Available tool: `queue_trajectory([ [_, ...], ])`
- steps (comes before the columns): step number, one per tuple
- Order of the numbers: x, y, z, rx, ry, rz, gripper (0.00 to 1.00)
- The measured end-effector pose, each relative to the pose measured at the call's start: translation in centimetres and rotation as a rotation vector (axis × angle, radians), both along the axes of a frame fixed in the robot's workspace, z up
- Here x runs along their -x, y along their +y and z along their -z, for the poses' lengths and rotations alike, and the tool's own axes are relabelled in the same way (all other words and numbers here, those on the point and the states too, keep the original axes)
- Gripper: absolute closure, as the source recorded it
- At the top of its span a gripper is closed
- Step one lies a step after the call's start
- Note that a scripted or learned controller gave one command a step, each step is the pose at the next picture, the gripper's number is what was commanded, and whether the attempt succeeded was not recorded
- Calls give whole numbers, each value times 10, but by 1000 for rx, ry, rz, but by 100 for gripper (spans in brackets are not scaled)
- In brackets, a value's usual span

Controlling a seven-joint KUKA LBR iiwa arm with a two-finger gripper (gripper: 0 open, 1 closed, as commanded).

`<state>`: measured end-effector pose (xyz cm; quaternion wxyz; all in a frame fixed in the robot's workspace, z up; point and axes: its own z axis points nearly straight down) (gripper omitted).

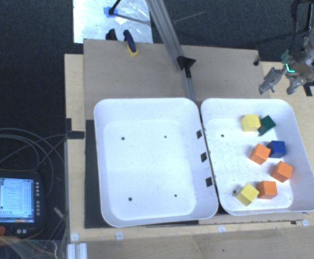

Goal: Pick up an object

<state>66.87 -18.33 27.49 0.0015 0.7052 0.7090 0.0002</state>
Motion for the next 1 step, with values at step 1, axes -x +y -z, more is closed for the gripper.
queue_trajectory([
  [1, 2, -1, 62, -2, 5, 2, 0],
])
